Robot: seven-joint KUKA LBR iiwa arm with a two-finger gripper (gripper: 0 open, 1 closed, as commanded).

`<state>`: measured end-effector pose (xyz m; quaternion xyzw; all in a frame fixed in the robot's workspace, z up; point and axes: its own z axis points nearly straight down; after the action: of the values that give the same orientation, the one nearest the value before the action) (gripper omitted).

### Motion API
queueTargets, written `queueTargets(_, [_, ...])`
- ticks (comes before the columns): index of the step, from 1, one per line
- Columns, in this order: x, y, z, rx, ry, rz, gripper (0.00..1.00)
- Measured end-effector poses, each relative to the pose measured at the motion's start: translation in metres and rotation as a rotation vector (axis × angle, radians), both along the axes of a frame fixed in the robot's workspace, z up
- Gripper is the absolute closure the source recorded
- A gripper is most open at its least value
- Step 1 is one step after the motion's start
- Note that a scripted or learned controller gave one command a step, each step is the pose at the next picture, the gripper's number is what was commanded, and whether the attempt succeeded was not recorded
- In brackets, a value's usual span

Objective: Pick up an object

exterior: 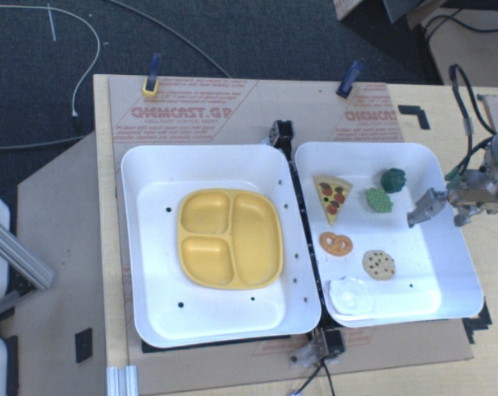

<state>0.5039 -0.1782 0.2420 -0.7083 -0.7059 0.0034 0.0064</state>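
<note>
The right bin (447,295) holds several small toys. A pizza slice (332,196) lies at its upper left. A dark green broccoli piece (392,179) sits beside a light green bumpy piece (379,200). Lower down lie a pretzel (336,243), a cookie (379,264) and a pale translucent lid-like item (349,294). My gripper (441,217) hovers over the bin's right side, to the right of the green pieces and apart from them. It is open, with nothing between its fingers (422,209).
The left bin (150,188) carries a yellow three-compartment plate (231,238). Blue clamps (153,73) (349,79) hold the board's far edge. A black latch (281,132) sits between the bins. Cables trail at the right by the arm.
</note>
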Motion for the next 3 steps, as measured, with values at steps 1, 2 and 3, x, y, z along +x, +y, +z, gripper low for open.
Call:
queueTargets(1, [0.003, 0.000, 0.006, -0.003, -0.013, 0.004, 0.00])
queueTargets(2, [-0.001, 0.001, -0.036, -0.002, -0.009, 0.003, 0.00])
queueTargets(3, [0.005, 0.008, -0.094, 0.000, -0.007, 0.004, 0.00])
